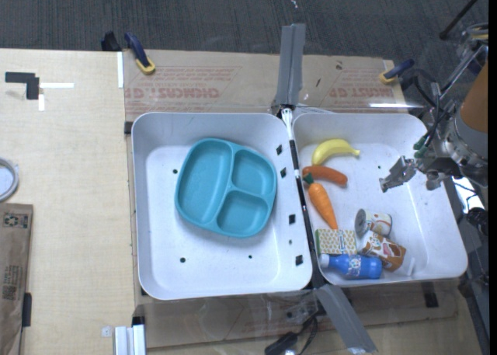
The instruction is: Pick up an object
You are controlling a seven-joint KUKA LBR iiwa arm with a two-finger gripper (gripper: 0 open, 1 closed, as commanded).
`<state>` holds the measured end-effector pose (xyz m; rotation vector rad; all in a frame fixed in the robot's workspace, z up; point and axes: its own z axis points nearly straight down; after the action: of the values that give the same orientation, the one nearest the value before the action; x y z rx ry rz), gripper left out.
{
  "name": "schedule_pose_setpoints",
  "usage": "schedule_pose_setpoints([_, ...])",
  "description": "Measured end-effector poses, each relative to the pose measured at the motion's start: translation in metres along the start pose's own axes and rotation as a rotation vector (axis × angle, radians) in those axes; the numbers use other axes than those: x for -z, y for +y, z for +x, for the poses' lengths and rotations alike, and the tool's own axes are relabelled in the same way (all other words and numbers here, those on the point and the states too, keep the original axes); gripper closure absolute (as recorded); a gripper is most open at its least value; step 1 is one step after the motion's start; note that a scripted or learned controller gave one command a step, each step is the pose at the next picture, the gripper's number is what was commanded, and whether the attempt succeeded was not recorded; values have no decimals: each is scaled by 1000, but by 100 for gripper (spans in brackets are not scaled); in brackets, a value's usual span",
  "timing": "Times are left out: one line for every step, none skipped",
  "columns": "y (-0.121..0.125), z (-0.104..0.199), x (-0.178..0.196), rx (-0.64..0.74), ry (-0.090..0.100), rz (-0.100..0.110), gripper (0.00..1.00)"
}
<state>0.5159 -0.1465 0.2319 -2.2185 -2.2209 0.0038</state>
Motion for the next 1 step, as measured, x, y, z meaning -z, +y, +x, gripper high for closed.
schedule_pose_setpoints([22, 32, -136, -9, 0, 1, 0])
